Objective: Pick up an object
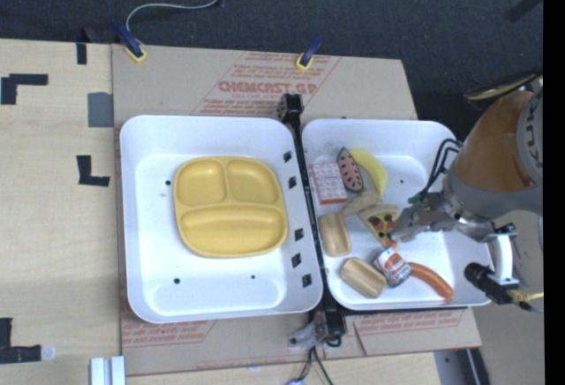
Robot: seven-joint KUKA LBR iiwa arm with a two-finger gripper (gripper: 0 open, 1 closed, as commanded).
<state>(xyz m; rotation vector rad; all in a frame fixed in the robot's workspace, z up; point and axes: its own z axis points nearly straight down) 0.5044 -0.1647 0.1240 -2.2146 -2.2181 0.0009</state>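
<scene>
Camera view looks down on the right bin (415, 132), where the loose objects lie in a cluster toward its left and lower half. A slice of toy pizza (380, 221) sits near the middle, and the gripper (399, 230) is low right at its 3 o'clock edge; whether the fingers are spread or closed, I cannot tell, and nothing shows clearly between them. At 6 o'clock from the gripper lies a small red and white can (394, 267), tilted on its side, with an orange sausage (431, 278) touching it at 3 o'clock. A tan bread roll (363, 277) lies at the can's 9 o'clock, and a second tan piece (335, 234) at 11 o'clock from that roll. Farther up the bin are a watermelon slice (350, 169), a yellow banana (373, 171) just beside it, and a pink and white packet (325, 180) at the slice's 8 o'clock, against the bin's left wall. The left bin (141, 198) holds a yellow divided plate (231, 207). The arm (494, 167) enters from 3 o'clock.
</scene>
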